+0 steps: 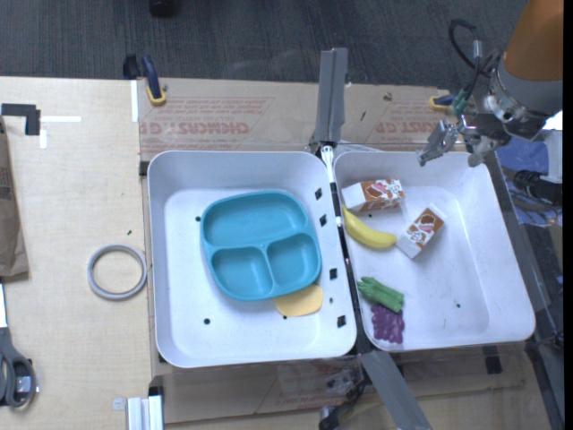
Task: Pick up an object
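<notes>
Five small things wait in the right bin

Five light items lie in the right bin [501, 267], right of frame centre. Largest, the banana [367, 232]: yellow, curved, smooth, likely slippery; best pinched across its middle. Two printed cartons [380, 195], stiff, suit flat-side grips. The hand [457, 140] hovers at upper right; its spread I cannot tell.

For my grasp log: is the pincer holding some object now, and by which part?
Nothing is held. The pincer hangs over the right bin's far rim, with nothing between its fingers.
</notes>
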Motion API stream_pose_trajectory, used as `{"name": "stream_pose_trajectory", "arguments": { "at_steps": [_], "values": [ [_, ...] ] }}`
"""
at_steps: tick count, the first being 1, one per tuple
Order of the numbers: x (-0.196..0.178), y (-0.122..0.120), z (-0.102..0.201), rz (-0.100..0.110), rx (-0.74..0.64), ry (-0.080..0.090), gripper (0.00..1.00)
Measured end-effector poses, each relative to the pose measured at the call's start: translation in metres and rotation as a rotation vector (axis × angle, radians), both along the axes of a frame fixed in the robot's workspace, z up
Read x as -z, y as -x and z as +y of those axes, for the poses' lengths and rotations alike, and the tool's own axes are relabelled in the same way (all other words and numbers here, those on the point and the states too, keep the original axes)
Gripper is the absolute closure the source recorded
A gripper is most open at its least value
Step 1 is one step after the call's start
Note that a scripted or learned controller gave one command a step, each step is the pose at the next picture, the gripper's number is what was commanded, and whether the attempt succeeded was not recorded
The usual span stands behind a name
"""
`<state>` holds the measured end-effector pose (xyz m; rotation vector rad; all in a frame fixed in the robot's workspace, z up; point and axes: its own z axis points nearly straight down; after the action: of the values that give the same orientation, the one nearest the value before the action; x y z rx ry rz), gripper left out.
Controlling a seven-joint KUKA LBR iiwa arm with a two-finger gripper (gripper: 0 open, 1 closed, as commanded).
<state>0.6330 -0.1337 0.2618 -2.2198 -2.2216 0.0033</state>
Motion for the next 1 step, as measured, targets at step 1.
{"name": "stream_pose_trajectory", "arguments": {
  "at_steps": [1],
  "values": [
    [0.1602, 0.0048, 0.0221, 0.001, -0.056, -0.001, 0.00]
  ]
}}
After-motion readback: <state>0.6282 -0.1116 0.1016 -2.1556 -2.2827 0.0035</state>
